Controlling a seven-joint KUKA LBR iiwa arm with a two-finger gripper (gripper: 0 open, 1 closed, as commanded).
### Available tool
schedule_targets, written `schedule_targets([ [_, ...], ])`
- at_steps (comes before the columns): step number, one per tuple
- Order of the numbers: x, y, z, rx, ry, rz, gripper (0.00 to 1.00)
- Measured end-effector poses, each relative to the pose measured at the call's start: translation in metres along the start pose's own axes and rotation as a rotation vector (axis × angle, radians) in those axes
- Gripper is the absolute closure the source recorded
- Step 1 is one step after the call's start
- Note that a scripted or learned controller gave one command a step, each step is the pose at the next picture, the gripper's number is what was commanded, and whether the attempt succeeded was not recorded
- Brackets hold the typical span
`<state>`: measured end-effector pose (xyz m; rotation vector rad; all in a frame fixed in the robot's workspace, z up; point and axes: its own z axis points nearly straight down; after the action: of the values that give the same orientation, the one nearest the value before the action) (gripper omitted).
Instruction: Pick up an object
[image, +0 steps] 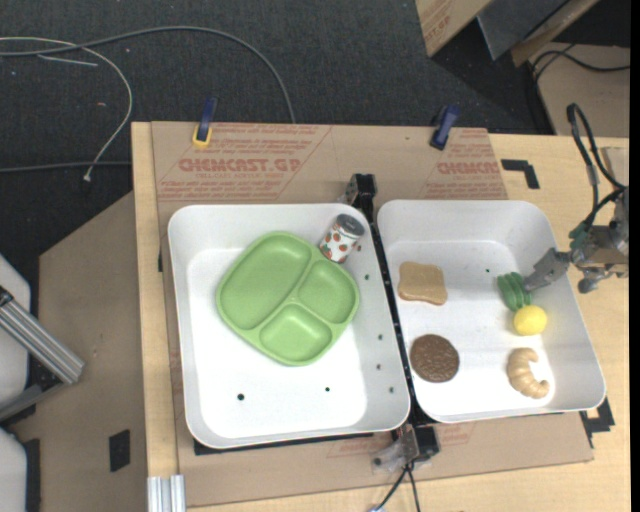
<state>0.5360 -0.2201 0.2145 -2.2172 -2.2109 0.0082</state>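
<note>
- Along the right bin's (470, 225) far edge, your gripper (543, 270) touches a green object (513, 291) — finger state cannot be told.
- Just below: yellow ball (530, 320), croissant (527, 372).

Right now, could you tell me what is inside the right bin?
The right bin holds a toast slice, a brown cookie, a croissant, a lemon and a green item. The gripper covers part of the green item, so I cannot identify it.

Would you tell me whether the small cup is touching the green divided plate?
Touching: in the camera view the cup lies tipped against the upper right rim of the green plate, no gap between them.
</note>
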Motion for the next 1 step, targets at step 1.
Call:
schedule_targets([
  [1,0.0002,0.0026,-0.0054,-0.011,-0.003,-0.003,0.0],
])
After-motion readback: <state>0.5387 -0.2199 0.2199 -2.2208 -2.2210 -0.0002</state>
